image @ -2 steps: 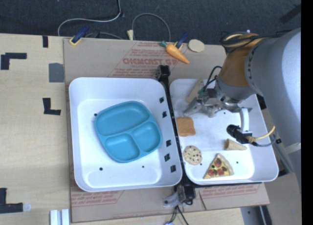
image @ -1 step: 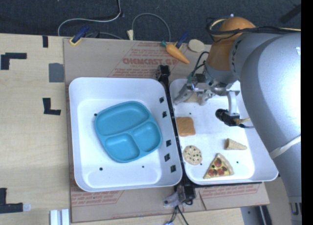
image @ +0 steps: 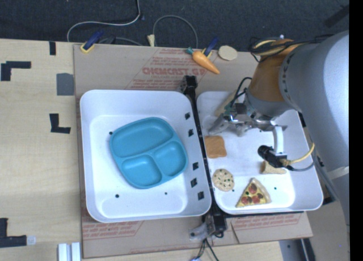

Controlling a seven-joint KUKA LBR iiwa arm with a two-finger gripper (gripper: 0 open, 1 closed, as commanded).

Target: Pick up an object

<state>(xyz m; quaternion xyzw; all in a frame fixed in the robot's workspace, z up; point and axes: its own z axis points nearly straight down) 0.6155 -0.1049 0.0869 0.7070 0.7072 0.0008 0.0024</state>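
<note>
While the arm [image: 317,78] reaches in from the right over the right bin [image: 295,197], its gripper [image: 222,122] hangs low near that bin's far left corner, just above a toast slice [image: 215,146]. Whether the jaws are open or closed cannot be told; the metal parts blur together there, and nothing can be seen between them.

Four food pieces lie in the right bin. The toast sits by the left wall, just near of the gripper. A round cookie [image: 223,180] lies nearer still, also close to the left wall. Right of the cookie is a pizza wedge [image: 253,193], its point aimed far. A small tan piece [image: 271,168] lies right of the toast and far of the pizza, partly under a black fitting and cable on the arm; what it is cannot be told.

The left bin [image: 96,140] holds a blue divided plate [image: 148,152], lying flat near its middle, turned at an angle.

Both bins rest on a brown cardboard sheet [image: 130,67]. On the cardboard, beyond the bins, a toy carrot [image: 205,62] lies just left of a small tan disc [image: 228,53]. White cables loop at the far edge of the bench.
</note>
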